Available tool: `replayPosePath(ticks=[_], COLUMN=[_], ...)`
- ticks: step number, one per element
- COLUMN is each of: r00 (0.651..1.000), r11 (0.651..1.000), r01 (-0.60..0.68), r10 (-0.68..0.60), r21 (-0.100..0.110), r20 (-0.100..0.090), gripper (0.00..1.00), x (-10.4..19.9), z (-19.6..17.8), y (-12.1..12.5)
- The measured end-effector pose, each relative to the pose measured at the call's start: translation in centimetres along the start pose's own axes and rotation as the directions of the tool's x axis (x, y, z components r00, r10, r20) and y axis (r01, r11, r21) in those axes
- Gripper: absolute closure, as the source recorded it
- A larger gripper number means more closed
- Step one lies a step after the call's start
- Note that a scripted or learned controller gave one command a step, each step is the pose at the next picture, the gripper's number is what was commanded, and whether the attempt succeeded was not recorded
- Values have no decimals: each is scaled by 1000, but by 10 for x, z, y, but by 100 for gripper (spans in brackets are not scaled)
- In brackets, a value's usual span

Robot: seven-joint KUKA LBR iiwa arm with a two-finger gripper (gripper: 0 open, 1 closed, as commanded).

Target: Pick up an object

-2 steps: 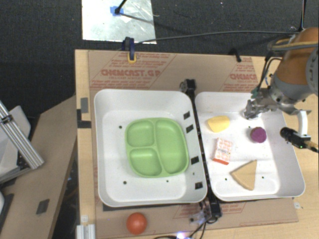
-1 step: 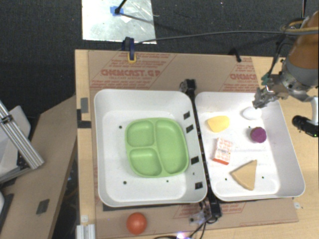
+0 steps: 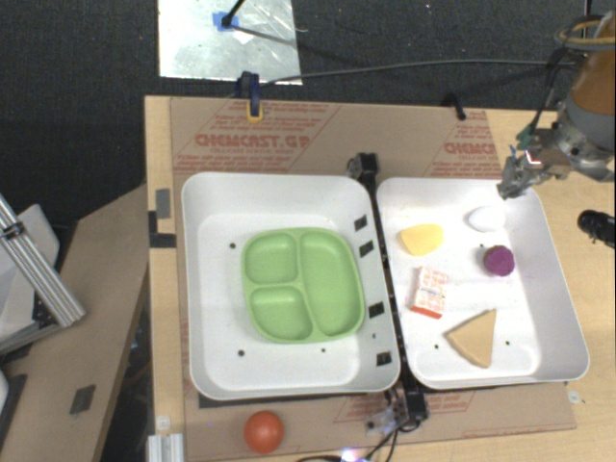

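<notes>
A brown board covers the surface (image 3: 318,133), with dark fabric behind it and two white bins side by side on it. Nearest the camera, an orange ball (image 3: 263,431) lies on the board just outside the front edge of the left bin (image 3: 207,258). That bin carries a green tray (image 3: 301,285) with three compartments. In the right bin (image 3: 558,306), the closest thing is a tan wedge (image 3: 473,337) near the front wall; behind it and to the left lies a small red-and-white box (image 3: 430,291), tilted a little. Farther back a purple ball (image 3: 498,260) sits toward the right wall, well apart from a yellow lump (image 3: 421,239) near the divide between the bins. A white round piece (image 3: 485,219) rests just behind the purple ball, hard to tell from the bin floor. Beyond it, the gripper (image 3: 515,176) hangs over the far right corner of the right bin, above the rim, with the grey arm (image 3: 589,128) reaching in from the right. Nothing shows between the fingers, and I cannot tell if they are open or closed. At the far edge a blue clamp (image 3: 250,89) holds the board, below a shiny sheet (image 3: 226,27) on the fabric.
</notes>
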State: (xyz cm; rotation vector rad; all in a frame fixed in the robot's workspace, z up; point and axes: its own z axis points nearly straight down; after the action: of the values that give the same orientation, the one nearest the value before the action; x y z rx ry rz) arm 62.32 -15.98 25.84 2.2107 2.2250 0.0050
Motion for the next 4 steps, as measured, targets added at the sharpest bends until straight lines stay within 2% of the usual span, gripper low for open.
replayPosePath(ticks=[2,4], r00=[1000,1000], r11=[1000,1000], r01=[1,3], r10=[-1,-3], r21=[5,6], r20=[-2,-3], gripper=[100,100], x=[103,185], z=[3,9], y=[-21,-63])
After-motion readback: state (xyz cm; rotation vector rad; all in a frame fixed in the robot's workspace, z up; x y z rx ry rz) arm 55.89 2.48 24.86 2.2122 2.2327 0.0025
